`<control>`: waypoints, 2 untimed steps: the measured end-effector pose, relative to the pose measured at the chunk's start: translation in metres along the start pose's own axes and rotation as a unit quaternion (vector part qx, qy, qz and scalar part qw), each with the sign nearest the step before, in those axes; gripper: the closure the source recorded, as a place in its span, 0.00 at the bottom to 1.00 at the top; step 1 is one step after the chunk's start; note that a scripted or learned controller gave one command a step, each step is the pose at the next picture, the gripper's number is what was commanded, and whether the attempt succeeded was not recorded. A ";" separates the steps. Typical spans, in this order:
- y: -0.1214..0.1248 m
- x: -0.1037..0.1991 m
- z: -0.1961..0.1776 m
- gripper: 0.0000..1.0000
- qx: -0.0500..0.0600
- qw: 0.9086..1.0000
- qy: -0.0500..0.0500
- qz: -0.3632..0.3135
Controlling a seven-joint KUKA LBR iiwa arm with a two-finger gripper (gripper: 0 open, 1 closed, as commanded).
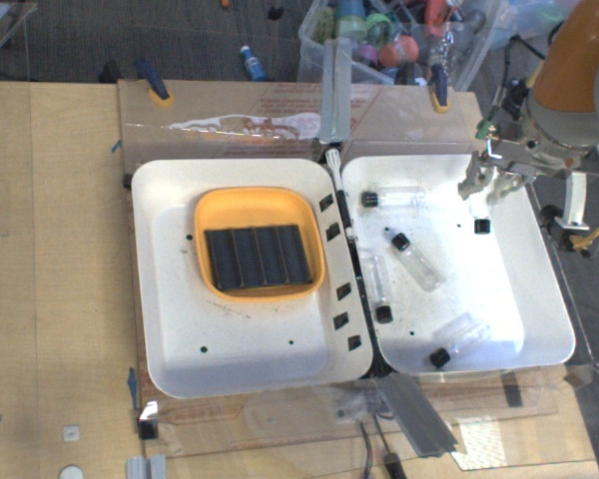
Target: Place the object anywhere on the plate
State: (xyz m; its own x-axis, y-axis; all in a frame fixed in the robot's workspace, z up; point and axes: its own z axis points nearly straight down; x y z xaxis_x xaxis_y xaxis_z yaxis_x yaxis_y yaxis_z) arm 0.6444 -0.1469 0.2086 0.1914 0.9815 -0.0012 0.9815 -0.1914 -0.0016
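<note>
While two shallow white bins sit side by side on a wooden bench [40, 267], the left bin [170, 347] holds an orange plate [212, 208] with rounded corners, and on that plate lies a dark ribbed rectangular block [258, 257] that covers most of its middle. To the right, touching along a shared edge marked with small black tabs, the right bin [534, 297] contains several clear plastic vials with black caps: one vial [394, 199] lies near the far wall, a second vial [415, 260] lies slanted in the middle, a third vial [377, 287] rests against the dividing edge, and a fourth vial [459, 339] lies near the front wall. Above this bin's far right corner hangs the grey arm with its orange band [579, 48], and its gripper [487, 183] points down over the bin. Whether its fingers are apart or closed cannot be told. Behind the bins stands a clear tub [319, 28] of colourful odds and ends.
</note>
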 end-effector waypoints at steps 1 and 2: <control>0.020 0.018 -0.030 1.00 -0.002 0.999 0.000 -0.046; 0.020 0.018 -0.056 1.00 -0.003 0.993 0.000 -0.121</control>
State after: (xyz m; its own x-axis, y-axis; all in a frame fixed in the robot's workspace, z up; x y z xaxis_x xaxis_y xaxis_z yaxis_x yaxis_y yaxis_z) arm 0.6678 -0.1334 0.2647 -0.0494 0.9988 -0.0023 0.9988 0.0494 0.0037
